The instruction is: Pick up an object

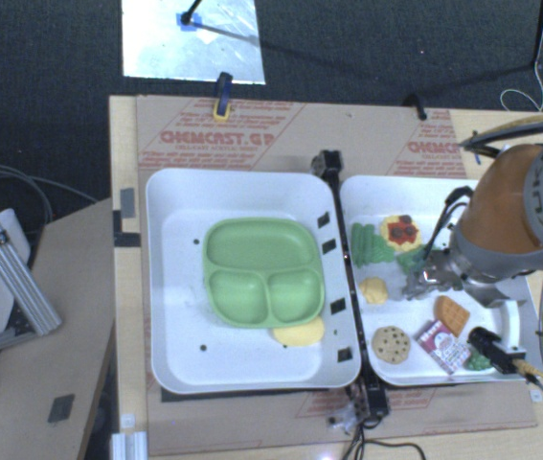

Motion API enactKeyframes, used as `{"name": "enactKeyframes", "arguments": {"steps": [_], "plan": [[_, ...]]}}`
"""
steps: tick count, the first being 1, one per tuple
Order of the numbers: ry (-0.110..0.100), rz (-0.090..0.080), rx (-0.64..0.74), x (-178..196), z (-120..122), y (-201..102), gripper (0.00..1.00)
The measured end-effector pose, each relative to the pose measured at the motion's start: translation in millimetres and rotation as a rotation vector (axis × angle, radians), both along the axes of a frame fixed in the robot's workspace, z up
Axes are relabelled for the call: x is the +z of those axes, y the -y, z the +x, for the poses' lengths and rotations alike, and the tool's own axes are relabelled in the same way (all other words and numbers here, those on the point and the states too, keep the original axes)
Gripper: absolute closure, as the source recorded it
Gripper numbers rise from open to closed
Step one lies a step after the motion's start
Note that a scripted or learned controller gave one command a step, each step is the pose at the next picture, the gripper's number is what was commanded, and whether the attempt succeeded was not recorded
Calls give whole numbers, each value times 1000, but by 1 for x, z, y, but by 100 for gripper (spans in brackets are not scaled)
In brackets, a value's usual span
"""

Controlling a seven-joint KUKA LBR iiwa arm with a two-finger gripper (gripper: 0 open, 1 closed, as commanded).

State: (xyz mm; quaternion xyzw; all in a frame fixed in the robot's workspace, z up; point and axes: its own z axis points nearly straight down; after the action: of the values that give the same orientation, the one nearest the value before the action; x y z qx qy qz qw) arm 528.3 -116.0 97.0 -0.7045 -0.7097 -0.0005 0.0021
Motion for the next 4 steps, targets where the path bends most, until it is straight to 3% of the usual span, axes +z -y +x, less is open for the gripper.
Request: {"name": "enactKeyframes", "arguments": {"steps": [1, 2, 3, 4], "plan": [[10, 0, 5, 92, -21, -90, 100], [5, 0, 6, 87, 2, -173, 100], [8, -7, -11, 88, 51, -92, 100], [7, 1, 6, 131, 33, -186, 100]]}}
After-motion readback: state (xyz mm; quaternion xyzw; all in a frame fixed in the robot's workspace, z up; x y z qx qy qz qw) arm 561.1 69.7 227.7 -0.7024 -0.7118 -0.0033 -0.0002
